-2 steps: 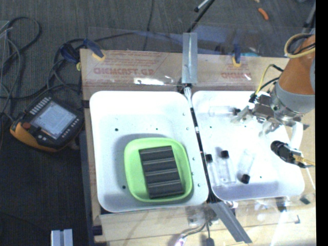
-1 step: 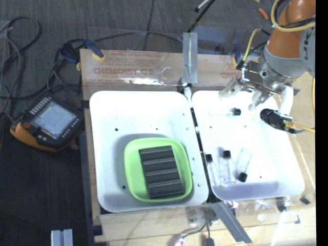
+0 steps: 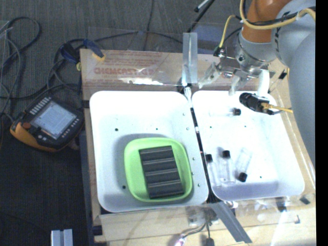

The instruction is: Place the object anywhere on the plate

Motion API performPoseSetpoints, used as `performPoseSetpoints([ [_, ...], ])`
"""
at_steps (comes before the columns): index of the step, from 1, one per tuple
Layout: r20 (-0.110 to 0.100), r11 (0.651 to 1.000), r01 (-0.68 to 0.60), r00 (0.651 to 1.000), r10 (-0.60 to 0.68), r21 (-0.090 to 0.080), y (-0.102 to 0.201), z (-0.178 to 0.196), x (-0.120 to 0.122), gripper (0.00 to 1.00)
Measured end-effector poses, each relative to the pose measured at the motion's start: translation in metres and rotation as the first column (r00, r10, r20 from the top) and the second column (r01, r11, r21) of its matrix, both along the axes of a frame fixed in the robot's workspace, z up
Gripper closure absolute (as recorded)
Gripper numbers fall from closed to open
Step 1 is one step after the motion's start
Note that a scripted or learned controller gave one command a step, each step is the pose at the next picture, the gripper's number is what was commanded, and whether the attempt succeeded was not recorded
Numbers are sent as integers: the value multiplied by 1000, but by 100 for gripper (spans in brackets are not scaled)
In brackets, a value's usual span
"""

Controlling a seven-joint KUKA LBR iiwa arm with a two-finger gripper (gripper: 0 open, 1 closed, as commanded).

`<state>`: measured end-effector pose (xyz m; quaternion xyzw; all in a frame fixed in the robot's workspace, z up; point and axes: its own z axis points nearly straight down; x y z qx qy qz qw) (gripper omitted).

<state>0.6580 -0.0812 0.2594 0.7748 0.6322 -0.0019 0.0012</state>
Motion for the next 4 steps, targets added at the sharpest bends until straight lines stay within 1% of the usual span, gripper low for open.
performPoseSetpoints([
  [1,-1,999,54,999,-54,0,47,-24,-5,0],
  [2,-1,994,111,994,-111,1,95,-77,10,0],
  [3,0,998,64,998,-64,2,175,-76,10,0],
  [4,1,998,-65,998,65,0,185,-49,11,0],
])
